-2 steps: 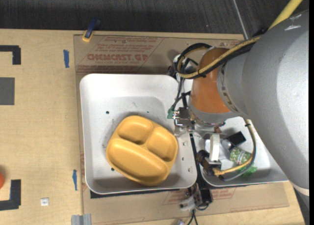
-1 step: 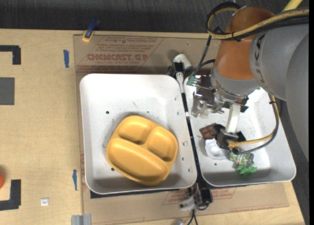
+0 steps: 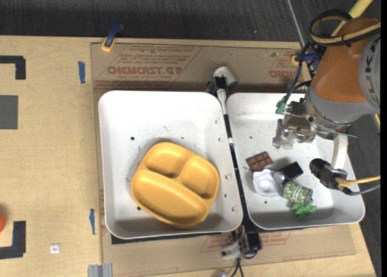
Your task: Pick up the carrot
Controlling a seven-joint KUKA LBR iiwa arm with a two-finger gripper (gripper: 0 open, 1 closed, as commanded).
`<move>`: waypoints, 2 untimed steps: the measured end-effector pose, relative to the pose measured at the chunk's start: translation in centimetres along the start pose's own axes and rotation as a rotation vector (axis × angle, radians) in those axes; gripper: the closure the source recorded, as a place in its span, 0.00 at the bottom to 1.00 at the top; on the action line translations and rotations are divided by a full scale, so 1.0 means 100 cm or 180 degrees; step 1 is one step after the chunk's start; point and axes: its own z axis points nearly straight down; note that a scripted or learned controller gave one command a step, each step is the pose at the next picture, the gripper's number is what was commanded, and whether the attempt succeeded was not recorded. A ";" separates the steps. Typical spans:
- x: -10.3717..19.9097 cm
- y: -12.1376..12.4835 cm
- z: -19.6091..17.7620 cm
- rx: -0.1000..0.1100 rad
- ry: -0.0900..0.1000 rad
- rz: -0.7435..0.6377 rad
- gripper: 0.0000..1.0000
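Observation:
My gripper (image 3: 285,137) hangs over the upper middle of the right bin (image 3: 260,109), below the arm's orange band. Just beneath it, toward the bin's front, lies a small cluster: a brown chocolate bar (image 3: 259,161), a white crumpled item (image 3: 265,182), a small black block (image 3: 292,170) and a green leafy-looking piece (image 3: 299,197). The gripper stands above and slightly right of the chocolate bar, apart from all of these. Whether the green piece belongs to a carrot I cannot tell.
A large yellow bread-shaped object (image 3: 175,184) takes up the front half of the left bin (image 3: 121,118). A black part with a yellow cable (image 3: 329,175) hangs over the right bin's right side. A small orange-red thing (image 3: 2,222) sits at the bench's far left edge.

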 end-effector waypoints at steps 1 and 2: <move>0.046 -0.062 0.050 0.0004 0.0001 0.0532 1.00; -0.028 -0.039 0.050 -0.0008 -0.0001 0.0593 1.00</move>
